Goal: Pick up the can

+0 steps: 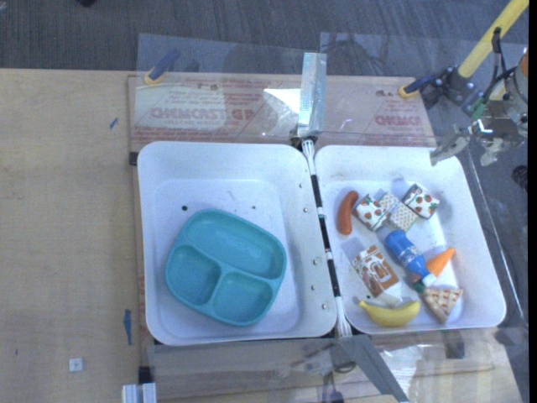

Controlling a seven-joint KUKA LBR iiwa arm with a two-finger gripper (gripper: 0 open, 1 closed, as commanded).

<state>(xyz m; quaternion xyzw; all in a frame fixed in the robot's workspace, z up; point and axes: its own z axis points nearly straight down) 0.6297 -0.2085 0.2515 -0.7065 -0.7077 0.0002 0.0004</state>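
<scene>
The can (403, 251) is a small blue cylinder lying on its side in the middle of the right bin (482, 225). A brown-and-white carton (375, 269) lies to its left and an orange carrot (439, 261) to its right. My gripper (460, 143) hangs at the far right corner of that bin, above its rim, well away from the can and up-right of it. It is small and partly mixed with cables and a blue clamp (428, 83).
The right bin also holds a red sausage (345, 212), three patterned cartons (394, 208), a pizza slice (442, 300) and a banana (389, 311). A teal divided plate (224, 265) lies in the left bin (159, 183). A yellow bar (495, 32) slants at the top right.
</scene>
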